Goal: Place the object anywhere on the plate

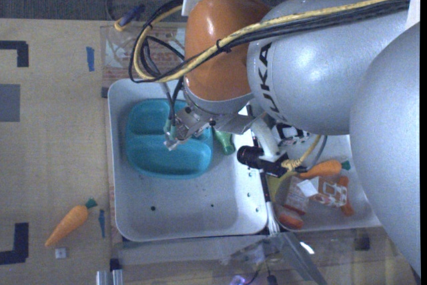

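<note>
Where the hand [175, 139] hovers, blue plate [153, 143] in left bin [193, 213], carrot [321, 168] in right bin [333, 223].

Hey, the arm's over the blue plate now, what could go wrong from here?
1. The gripper hangs over the blue divided plate, but nothing is visibly between its fingers, so it may have nothing to place.
2. A green object lies at the plate's right edge, beside the gripper; it could be knocked away.
3. The toy carrot lies on the bench outside the left bin, perhaps beyond an easy pick.
</note>
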